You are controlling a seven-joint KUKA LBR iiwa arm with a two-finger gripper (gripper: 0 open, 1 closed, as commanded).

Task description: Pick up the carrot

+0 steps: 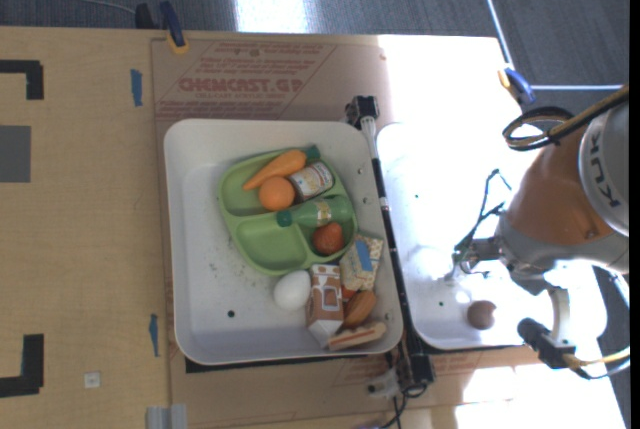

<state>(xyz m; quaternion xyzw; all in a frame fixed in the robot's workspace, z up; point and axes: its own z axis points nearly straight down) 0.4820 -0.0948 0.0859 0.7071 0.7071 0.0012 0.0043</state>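
The tapered orange carrot [276, 168] lies slantwise in the upper compartment of the green divided plastic plate [262, 242] within the left white bin [190, 247]. The gripper [468, 259] hangs over the right white bin [440, 332], well apart from it; its grasp cannot be told in the glare. A good approach would cross the divider and descend astride the carrot's thick middle. Obstacles: a round orange fruit [277, 193] touching the carrot below, and a small labelled glass jar [312, 179] just beside its tip. A white egg [292, 291] lies clear.
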